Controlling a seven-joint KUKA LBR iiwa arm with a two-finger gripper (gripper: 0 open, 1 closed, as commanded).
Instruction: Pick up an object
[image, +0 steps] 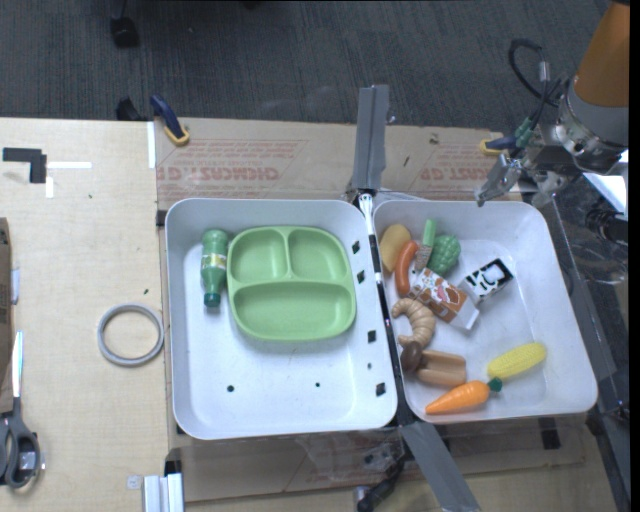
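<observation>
Two shallow white bins are seen from above, set side by side on a pale wooden tabletop (80, 260). The left bin (270, 400) is occupied by a green divided plate (292, 283) with three compartments, and a small green toy bottle (213, 265) is laid just beside the plate's left edge. The right bin (545, 300) is filled with toy food: an orange carrot (460, 397) near the front wall, a yellow corn cob (516, 360) just behind it, a black-and-white milk carton (489, 278) toward the middle, a red-and-white snack packet (443, 296), a tan croissant (417, 318), a brown sausage-like piece (435, 366), a red hot dog (403, 266) beside a pale orange piece, and a green vegetable (441, 250) near the back. The arm is seen at the upper right, its orange band above the grey wrist, and the gripper (510, 170) is held over the back rim of the right bin, apart from all the toys. Nothing is seen between the jaws (whether they are parted or closed cannot be told at this size). On the tabletop to the left of the bins, a roll of tape (131, 333) and a pair of scissors (20, 440) are laid.
</observation>
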